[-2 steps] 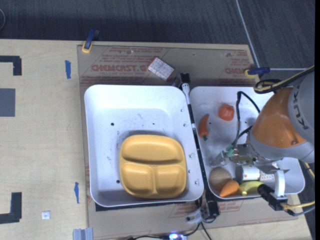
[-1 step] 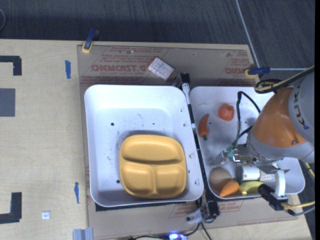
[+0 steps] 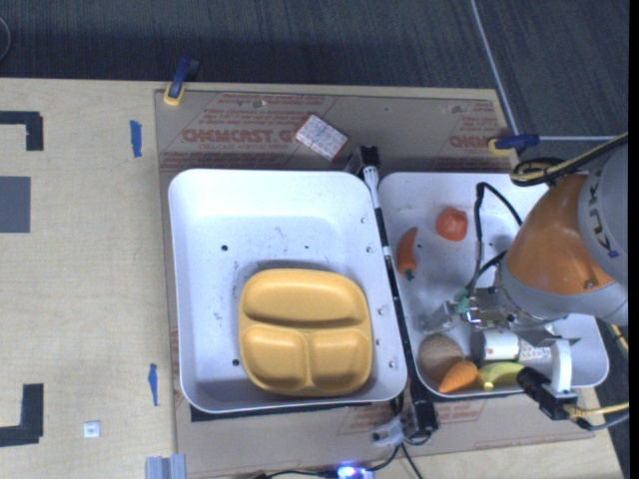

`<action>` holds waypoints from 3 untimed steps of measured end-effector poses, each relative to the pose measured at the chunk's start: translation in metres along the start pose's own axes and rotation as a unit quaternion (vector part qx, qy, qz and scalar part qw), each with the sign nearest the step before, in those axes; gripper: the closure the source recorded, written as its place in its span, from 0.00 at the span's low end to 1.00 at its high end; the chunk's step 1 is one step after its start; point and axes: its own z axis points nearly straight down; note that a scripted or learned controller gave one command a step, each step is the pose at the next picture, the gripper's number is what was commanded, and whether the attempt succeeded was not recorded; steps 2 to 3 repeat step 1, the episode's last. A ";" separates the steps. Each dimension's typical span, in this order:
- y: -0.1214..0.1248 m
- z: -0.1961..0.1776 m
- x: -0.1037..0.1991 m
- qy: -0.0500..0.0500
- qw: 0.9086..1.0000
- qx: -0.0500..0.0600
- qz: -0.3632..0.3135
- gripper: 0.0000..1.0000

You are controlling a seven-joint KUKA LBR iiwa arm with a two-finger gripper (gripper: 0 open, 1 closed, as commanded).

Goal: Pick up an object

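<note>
Pincer [image 3: 479, 319] low in right bin [image 3: 424, 200], near that bin's front edge, hung from grey arm [image 3: 559, 257] with orange band. Cannot tell how far the pincer is open, nor whether it has hold of anything; its tip is a clutter of metal and wiring from this angle.

Things around the pincer, all in the right bin:
- Potato [image 3: 439, 351], brown and round, just left and below, close to the tip; touching or not, cannot tell.
- Carrot [image 3: 458, 375], orange, below the pincer, against the potato's lower right.
- Banana [image 3: 500, 373], yellow, below and slightly right, beside the carrot, partly hidden under the wrist.
- Pepper [image 3: 406, 250], slim, orange-red, up and to the left, near the bin's left wall, apart from the pincer.
- Tomato [image 3: 451, 224], red, well above the pincer, toward the far side of the bin.

Left bin [image 3: 200, 267] lies well left of the pincer. It bears 1 yellow tray [image 3: 305, 329] with 3 compartments, lying toward that bin's front.

Card [image 3: 320, 137], small and checked, lies on the board beyond the 2 bins, far up and left of the pincer.
</note>
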 end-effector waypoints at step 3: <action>0.000 0.000 0.004 -0.001 1.000 0.000 0.001 0.00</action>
